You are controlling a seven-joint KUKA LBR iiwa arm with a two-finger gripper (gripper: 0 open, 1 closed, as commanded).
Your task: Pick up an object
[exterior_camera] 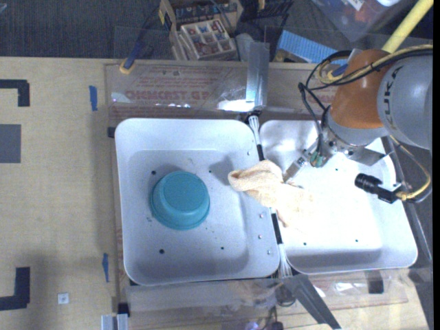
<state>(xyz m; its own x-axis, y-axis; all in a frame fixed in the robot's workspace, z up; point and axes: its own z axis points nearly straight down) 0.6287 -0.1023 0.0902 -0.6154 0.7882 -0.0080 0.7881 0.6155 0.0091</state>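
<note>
Here, the left bin [130, 205] of the 2 holds a teal bowl [180, 199], upside down near its middle. A crumpled yellow cloth [265, 184] drapes over the divide between this bin and the right bin [357, 253]. The gripper [294, 170] sits just beside the cloth's upper right edge; whether it pinches the fabric I cannot tell.
</note>
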